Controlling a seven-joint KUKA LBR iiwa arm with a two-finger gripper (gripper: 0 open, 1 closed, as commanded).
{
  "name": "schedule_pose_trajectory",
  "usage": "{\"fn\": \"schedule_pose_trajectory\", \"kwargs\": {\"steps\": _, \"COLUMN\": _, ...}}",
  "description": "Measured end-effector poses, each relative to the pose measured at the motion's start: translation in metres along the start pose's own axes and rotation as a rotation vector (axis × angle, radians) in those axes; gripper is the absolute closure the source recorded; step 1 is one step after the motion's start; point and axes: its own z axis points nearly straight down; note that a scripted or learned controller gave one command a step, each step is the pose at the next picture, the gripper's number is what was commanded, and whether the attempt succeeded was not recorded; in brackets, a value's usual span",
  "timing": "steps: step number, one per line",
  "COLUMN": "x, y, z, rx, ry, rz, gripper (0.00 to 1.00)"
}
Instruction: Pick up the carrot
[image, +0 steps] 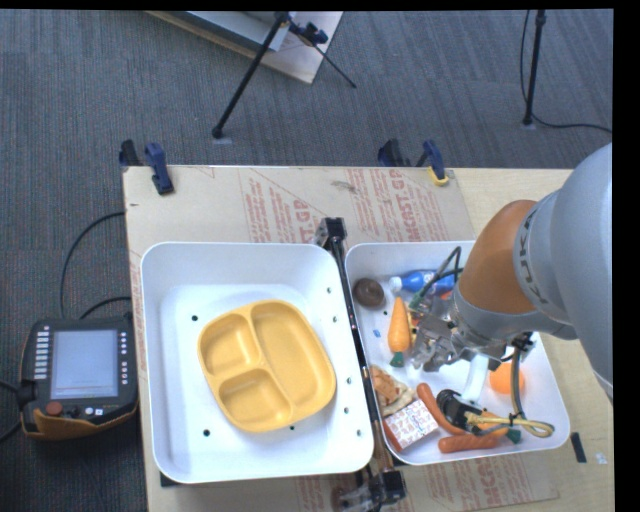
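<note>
- The grey KUKA arm with its orange band reaches in from the right and hangs over the right-hand bin.
- The shallow white left bin holds a yellow three-compartment plastic plate, lying flat near the bin's middle.
- The shallow white right bin sits just beside the left one and carries a jumble of toy food.
- The two-finger metal gripper hovers in the right bin, just right of the carrot; whether its jaws are open or closed cannot be told, as the wrist hides them.
- The orange carrot with a green tip lies in the right bin's upper left part, pointing roughly up and down, with nothing visibly clamped on it.
- A red sausage-shaped piece lies near the bin's lower edge.
- A small brown round item rests just left of the carrot's top.
</note>
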Motion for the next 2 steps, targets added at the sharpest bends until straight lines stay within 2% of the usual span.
{"fn": "schedule_pose_trajectory", "kwargs": {"steps": 1, "x": -0.0001, "y": 0.0000, "z": 0.0001, "rx": 0.000, "ry": 0.000, "rz": 0.001, "gripper": 0.00}}
{"fn": "schedule_pose_trajectory", "kwargs": {"steps": 2, "x": 0.0000, "y": -0.0004, "z": -0.0082, "rx": 0.004, "ry": 0.000, "rz": 0.002, "gripper": 1.00}}
